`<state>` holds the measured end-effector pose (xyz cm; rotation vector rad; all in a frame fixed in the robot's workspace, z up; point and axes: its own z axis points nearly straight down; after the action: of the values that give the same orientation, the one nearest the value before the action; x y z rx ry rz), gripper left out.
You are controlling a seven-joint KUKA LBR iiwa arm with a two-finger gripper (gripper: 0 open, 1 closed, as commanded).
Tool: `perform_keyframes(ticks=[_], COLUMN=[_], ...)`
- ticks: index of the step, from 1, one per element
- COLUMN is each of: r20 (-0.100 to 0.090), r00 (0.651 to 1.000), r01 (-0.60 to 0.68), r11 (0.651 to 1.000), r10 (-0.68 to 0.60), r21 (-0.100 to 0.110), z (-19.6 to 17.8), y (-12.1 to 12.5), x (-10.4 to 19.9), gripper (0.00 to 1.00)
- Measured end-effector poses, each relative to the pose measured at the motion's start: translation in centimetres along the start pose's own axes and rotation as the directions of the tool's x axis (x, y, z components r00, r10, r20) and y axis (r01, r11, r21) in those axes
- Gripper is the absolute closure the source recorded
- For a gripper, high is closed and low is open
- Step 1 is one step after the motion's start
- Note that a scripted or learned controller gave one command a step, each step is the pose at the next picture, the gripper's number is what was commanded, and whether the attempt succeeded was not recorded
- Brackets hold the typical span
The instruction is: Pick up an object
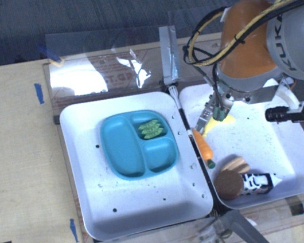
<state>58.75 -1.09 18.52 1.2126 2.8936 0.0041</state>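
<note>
Gripper (215,110) fingers are seen low over the right bin (295,139), close together around something yellow-green (221,115), though a firm hold cannot be confirmed. Nearest the camera, a brown brush (230,178) and a black-and-white item (259,181) lie untouched. Just beyond, a carrot (203,146) rests against the left wall. Farther left, a blue tray (138,143) with green pods (151,128) is left alone. Lifting is judged not yet done.
</note>
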Motion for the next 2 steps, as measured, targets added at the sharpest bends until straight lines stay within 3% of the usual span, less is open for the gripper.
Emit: perform_keyframes(ticks=[1, 2], r20=[0.004, -0.003], r00=[0.994, 0.686], r01=[0.111, 0.728], r11=[0.994, 0.686], r10=[-0.111, -0.728], r21=[-0.002, -0.001], z=[-7.0, -3.9], y=[0.8, -2.4], x=[-5.2, -1.2], gripper=[1.00, 1.00])
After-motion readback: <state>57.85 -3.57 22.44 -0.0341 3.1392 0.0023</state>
